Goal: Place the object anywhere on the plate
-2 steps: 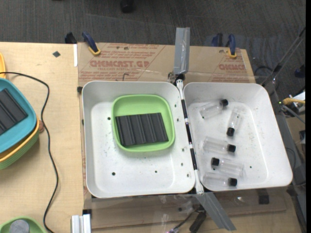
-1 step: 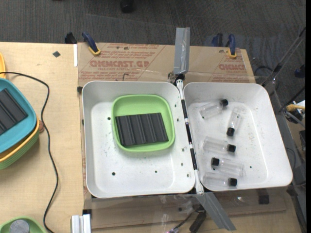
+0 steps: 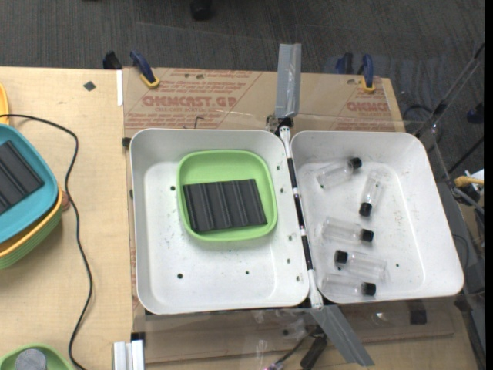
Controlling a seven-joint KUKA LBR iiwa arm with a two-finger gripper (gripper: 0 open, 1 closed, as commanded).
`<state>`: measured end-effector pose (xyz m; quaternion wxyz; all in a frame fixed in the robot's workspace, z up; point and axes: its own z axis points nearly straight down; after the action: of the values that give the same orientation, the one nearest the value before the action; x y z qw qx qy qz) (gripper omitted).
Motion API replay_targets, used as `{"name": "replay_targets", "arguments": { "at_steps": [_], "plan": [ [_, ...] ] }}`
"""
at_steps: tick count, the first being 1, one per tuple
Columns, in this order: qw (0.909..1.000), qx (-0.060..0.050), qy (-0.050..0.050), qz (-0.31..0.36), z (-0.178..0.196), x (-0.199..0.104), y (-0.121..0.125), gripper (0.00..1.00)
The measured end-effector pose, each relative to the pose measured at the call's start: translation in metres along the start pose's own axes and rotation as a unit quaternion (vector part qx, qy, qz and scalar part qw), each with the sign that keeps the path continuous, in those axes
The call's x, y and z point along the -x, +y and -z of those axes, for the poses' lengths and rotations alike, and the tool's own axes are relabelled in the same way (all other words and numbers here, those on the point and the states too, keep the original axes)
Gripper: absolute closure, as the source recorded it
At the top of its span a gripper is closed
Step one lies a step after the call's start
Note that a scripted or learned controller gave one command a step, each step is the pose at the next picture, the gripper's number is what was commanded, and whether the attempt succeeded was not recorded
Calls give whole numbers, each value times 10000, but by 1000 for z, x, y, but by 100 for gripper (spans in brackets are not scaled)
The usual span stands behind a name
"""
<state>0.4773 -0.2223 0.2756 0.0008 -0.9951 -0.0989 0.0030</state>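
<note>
Vials (image 3: pixel 348 230), five by my count, clear with black caps, all lying on their sides in the right bin (image 3: pixel 420 230), across the divider from the plate (image 3: pixel 226 159). None on the plate yet. Plate sits in the left bin (image 3: pixel 154 237), green, with a dark ribbed pad (image 3: pixel 223 205) covering most of its floor.

State of my hand: cannot tell how wide it is or whether it has anything.

Risks, as I judge them:
- Clear plastic on white floor is hard to pick out, so a grasp may close on nothing.
- Round bodies lying flat will likely roll away or squirt out if pinched off-centre.
- The two vials farthest from the plate lie close together; reaching for one may nudge the other.
- Carry has to cross the raised divider beside the plate. Too low, and the vial could clip it and drop.
- Released on the plate, a vial may roll; the pad's ribs and the raised rim should help hold it.
</note>
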Motion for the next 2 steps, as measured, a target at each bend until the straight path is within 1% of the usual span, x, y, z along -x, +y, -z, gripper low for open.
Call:
{"name": "replay_targets", "arguments": {
  "at_steps": [1, 2],
  "plan": [
    [10000, 1, 1, 20, -2, -7, -35, 0],
    [10000, 5, 2, 1, -3, 0, 0, 0]
  ]
}}
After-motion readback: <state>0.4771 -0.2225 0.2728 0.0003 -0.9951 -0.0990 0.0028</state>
